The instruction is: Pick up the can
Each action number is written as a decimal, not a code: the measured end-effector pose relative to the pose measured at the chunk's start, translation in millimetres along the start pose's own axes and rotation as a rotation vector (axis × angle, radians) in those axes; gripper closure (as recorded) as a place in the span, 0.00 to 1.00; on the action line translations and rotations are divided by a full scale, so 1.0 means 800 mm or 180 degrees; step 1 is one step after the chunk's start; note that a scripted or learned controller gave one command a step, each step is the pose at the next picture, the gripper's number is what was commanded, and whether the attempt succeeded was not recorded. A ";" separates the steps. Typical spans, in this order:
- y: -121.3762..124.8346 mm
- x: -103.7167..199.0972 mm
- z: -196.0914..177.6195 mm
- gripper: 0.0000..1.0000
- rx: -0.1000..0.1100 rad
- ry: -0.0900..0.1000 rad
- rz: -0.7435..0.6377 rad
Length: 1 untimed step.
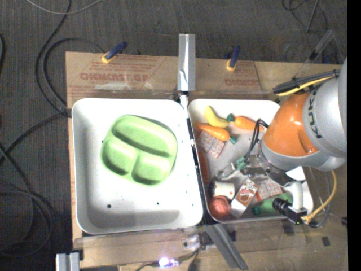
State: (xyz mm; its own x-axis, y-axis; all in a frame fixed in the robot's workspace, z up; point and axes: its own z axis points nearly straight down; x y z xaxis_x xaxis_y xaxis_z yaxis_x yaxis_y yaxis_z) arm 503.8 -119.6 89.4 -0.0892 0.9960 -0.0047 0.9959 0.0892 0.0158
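White plastic forms two shallow bins side by side on the desk (79, 78), seen from the one camera above. At 9 o'clock, the left bin (84, 208) holds a green divided tray (139, 149), lying upside down near its middle. At 3 o'clock, the right bin (265, 104) is crowded: a yellow banana (214, 117) and an orange carrot (245, 122) lie along its 12 o'clock wall, a second carrot (213, 132) just below them, and a patterned packet (212, 146) beside that. Toward 6 o'clock sit a white cup (223, 189), a reddish round fruit (219, 208), a small red-and-white carton (245, 195) and a green item (269, 204).

From 3 o'clock the grey and orange arm (296, 131) covers much of that bin. Its hand (251, 167) is low among the clutter; whether its fingers are apart or closed cannot be told. No object here can be made out with certainty as the can; it may lie under the arm.
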 end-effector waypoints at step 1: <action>0.064 -0.006 -0.427 0.00 0.0069 0.0010 -0.0370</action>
State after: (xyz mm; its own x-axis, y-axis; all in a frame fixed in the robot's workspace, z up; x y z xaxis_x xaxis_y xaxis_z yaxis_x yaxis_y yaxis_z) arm 549.4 -118.7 431.6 -0.2042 0.9789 -0.0022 0.9789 0.2041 -0.0064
